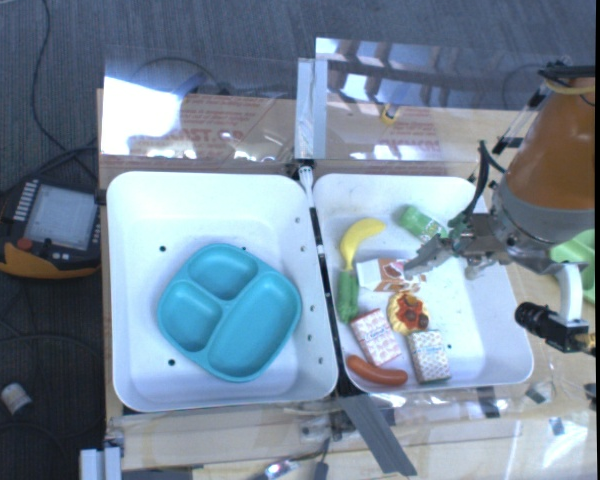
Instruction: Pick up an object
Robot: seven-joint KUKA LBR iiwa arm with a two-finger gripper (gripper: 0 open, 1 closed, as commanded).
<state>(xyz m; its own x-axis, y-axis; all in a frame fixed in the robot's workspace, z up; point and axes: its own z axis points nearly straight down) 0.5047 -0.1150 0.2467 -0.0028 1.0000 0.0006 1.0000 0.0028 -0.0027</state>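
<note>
- Your arm comes in from the right of the frame, with the hand [427, 252] low over the right bin [500, 368], at centre right.
- Its dark fingers reach left toward a small white-and-red packet [390, 271]; you cannot tell from this slant how far they are parted, or whether anything sits between them.
- Candidates lie close together in that bin: a yellow banana [359, 238], a green piece [416, 220] just above the hand, a pizza slice toy [409, 313], a red sausage [376, 371], and two small boxes [428, 355].
- The left bin [140, 208] holds a blue divided plate [230, 311].
- By my judgement nothing is lifted yet: the grasp and the raise remain.
</note>
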